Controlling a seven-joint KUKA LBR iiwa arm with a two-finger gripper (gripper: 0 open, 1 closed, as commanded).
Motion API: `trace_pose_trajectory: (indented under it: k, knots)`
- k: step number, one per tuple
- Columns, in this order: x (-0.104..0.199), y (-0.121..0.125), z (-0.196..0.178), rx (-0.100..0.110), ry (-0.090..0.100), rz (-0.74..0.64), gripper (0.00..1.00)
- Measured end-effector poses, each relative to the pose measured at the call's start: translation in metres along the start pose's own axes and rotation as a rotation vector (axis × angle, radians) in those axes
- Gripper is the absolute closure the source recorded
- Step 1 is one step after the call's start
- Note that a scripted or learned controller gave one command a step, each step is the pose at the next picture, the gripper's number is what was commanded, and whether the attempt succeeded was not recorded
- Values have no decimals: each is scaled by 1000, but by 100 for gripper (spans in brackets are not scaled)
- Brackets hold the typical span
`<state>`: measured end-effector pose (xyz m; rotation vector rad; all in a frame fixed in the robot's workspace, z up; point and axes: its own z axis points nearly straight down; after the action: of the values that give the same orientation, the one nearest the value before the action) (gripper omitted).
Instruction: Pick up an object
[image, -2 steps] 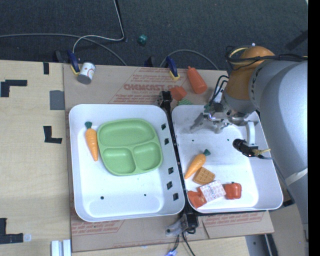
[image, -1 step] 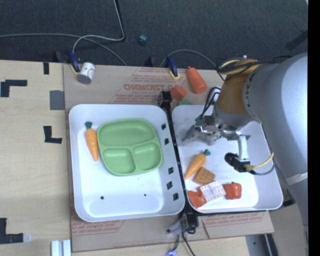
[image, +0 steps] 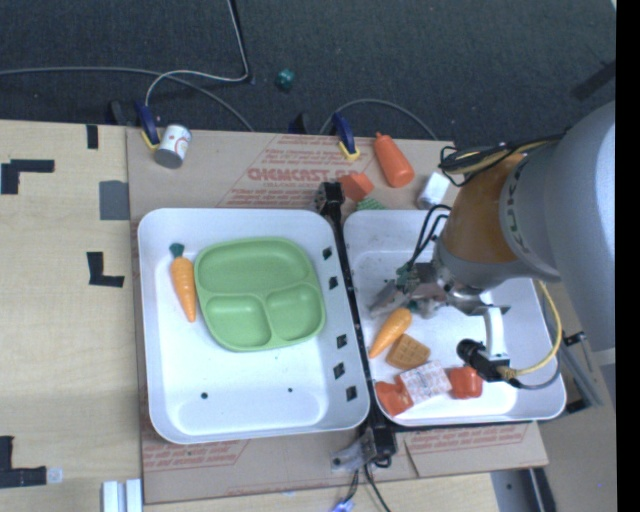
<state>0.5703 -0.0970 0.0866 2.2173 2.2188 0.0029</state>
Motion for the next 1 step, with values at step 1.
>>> trace_pose_trajectory:
  k: [1]
  knots:
    - [0, 78, 1, 1, 1, -1, 0]
